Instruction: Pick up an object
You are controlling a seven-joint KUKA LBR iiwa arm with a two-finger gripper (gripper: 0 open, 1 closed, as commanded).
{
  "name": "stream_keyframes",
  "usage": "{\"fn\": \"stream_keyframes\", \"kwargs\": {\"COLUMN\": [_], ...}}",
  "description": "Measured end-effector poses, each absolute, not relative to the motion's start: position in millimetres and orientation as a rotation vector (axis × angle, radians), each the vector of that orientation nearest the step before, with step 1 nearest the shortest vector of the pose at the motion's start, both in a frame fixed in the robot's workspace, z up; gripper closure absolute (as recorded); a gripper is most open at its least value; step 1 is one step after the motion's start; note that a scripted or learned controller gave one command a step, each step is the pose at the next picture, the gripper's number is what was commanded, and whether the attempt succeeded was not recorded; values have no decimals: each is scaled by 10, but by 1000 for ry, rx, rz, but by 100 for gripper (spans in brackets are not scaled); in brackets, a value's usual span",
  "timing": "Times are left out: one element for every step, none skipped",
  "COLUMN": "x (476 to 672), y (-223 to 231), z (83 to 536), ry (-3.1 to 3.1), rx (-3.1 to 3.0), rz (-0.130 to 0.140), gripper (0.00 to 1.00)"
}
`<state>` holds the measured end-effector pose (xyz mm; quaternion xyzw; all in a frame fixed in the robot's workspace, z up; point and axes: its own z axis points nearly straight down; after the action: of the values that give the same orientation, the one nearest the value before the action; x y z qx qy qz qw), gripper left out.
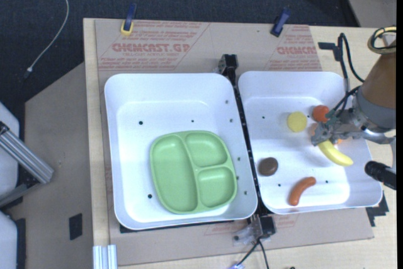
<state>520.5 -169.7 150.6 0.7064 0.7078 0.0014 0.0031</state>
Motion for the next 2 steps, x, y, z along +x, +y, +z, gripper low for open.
{"fn": "stream_keyframes", "kwargs": {"x": [5176, 5190], "y": [-1656, -1658], "z": [1956, 2284], "ry": [2219, 2219], "rx": [2215, 2216], "rz": [4, 4], "gripper": [100, 100]}}
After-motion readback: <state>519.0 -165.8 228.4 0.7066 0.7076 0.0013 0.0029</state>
